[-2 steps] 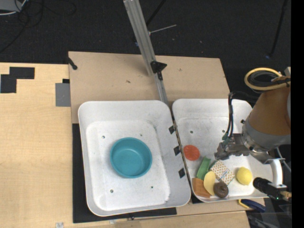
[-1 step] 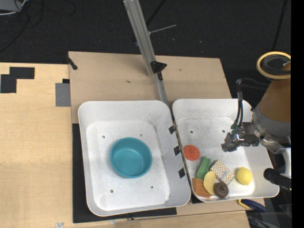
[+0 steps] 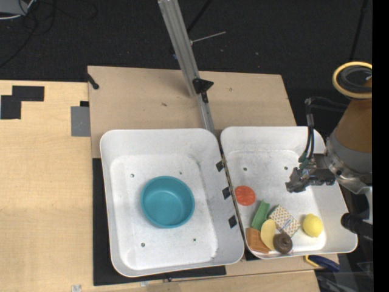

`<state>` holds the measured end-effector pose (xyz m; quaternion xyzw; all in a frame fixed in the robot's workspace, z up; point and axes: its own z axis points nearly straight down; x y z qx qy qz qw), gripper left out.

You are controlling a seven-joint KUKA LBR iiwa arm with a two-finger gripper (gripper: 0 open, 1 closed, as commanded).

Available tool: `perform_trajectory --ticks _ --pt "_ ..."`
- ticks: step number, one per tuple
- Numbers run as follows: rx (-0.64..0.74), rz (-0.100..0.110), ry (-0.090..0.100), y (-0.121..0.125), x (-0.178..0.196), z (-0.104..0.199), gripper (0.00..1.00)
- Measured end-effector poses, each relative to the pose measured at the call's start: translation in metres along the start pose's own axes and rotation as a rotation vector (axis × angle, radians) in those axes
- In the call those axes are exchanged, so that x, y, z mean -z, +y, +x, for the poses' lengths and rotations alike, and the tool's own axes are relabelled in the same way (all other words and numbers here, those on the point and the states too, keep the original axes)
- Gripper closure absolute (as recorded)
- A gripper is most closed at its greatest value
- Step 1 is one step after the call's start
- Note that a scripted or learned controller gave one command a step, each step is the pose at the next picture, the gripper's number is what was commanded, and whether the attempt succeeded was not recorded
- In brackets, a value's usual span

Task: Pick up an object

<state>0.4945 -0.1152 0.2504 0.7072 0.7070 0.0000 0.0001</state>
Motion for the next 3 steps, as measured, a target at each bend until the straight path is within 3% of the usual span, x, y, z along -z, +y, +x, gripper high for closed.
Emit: perform_trajectory --ticks 2,3 --pt "0.004 0.001 0.001 0.004 0.001 0.112 1.00" --pt "0.004 0.002 0.000 0.007 -0.016 0.159 1.00"
